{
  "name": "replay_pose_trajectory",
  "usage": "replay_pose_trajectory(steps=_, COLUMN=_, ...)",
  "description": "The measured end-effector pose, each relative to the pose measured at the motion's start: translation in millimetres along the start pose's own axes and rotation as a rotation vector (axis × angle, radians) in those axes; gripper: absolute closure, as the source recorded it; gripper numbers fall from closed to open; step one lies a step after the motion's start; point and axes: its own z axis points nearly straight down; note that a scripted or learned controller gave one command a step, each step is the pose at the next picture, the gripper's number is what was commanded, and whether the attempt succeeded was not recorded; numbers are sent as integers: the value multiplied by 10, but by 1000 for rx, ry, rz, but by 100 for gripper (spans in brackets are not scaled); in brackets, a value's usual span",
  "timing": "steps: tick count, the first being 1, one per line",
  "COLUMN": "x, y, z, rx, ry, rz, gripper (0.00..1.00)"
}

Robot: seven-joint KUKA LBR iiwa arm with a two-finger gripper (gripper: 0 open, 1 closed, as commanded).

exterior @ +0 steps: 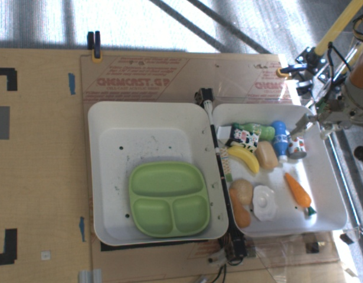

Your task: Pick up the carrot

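The carrot (298,192), orange with a small green top, lies flat in the right white bin (332,208) near its right wall, pointing toward the front right corner. Nothing touches it. My gripper (301,127) hangs over the back right part of that bin, above a small grey and red can (297,147). It is well behind the carrot. The arm's wrist (337,114) reaches in from the right edge.
The right bin also holds a banana (243,158), a blue bottle (280,137), a green cow-label bottle (249,134), a tan roll (266,155), a white piece (264,202) and a peach-orange piece (241,202). A green divided plate (168,198) sits in the left bin (104,158).
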Motion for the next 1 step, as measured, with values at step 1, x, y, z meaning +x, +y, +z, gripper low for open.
replay_pose_trajectory(steps=1, x=-141, y=-607, z=1130, rx=-9, ry=10, rz=-126, gripper=0)
